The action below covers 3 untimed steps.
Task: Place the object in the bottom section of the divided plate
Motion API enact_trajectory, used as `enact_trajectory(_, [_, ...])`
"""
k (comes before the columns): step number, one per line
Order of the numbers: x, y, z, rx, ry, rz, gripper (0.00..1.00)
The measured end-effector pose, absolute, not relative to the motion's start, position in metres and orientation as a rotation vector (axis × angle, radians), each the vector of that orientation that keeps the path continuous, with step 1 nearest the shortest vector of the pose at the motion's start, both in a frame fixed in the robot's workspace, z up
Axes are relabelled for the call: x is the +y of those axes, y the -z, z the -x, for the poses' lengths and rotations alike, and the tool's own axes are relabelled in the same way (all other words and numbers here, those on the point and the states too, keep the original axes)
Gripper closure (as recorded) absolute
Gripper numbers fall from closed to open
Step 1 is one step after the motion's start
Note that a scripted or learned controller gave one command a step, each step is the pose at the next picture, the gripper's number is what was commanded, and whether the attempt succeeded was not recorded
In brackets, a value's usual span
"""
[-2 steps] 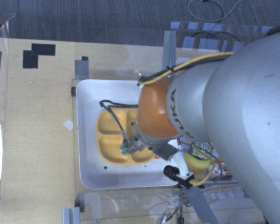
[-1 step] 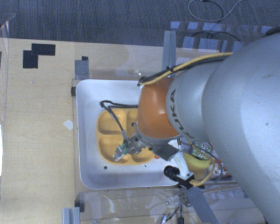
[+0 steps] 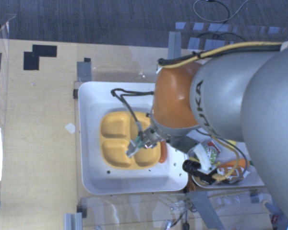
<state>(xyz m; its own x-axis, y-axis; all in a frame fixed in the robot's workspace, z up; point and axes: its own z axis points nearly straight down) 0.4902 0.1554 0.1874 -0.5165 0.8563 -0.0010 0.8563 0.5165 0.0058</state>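
Over the yellow plate [image 3: 126, 139] in the white bin [image 3: 91, 128], the gripper [image 3: 137, 147] hovers, grip state unclear; the object, likely light, isn't identifiable.

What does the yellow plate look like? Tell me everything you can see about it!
The yellow plate looks like smooth, shiny plastic with rounded corners. Raised ridges split it into sections, each a shallow hollow. It lies flat in the left white bin, a little right of the bin's middle. The arm's orange band covers its upper right part, and the gripper hangs over the middle ridge. A thin orange thing lies along its right edge.
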Motion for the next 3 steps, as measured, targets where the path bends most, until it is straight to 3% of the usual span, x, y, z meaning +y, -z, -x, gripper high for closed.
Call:
enact_trajectory(1, [0.204, -0.187, -0.487, 2.710, -0.005, -1.585, 0.00])
enact_trajectory(2, [0.204, -0.198, -0.489, 2.709, -0.012, -1.580, 1.00])
enact_trajectory(3, [0.144, -0.179, -0.488, 2.680, -0.004, -1.634, 1.00])
